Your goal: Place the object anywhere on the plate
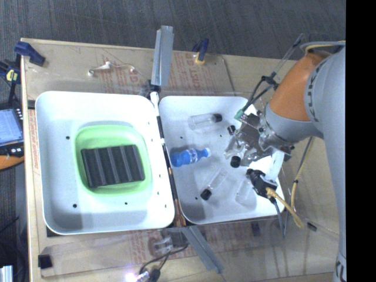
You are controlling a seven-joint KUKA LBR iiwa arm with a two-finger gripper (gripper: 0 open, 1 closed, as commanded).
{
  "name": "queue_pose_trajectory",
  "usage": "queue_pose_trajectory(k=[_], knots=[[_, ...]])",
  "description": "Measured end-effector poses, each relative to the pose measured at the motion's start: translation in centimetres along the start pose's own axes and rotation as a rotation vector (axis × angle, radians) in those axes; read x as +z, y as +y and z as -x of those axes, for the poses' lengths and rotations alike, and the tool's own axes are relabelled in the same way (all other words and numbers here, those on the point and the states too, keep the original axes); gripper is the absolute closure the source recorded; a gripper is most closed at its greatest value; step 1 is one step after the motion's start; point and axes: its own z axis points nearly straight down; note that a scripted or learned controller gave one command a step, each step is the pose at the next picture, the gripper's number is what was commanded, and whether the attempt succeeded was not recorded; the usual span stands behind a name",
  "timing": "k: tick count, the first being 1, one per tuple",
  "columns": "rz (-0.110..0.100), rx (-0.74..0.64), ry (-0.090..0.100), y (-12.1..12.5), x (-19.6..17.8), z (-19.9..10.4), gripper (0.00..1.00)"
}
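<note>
Camera view: one green plate (111, 135), one blue bottle (188, 156), three clear vials (205, 121).

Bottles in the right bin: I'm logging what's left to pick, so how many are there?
4 that I can make out: a clear bottle at the top, a blue bottle by the left wall, a clear one lower middle, and a faint one lower right. The arm may hide more.

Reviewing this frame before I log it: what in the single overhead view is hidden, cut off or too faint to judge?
- Gripper: in the camera view its own wrist hardware and cables crowd it, so a grasp cannot be judged.
- Clear bottles in the right bin: transparent on white, outlines faint; count uncertain.
- Arm: cut off by the view's right edge.
- Device beside the left bin: cut off by the left edge.
- Green plate: its middle is covered by a dark ribbed insert.
</note>
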Motion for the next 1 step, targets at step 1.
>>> queue_pose_trajectory(k=[1], knots=[[0.000,0.000,0.000,0.01,-0.01,0.00,0.00]])
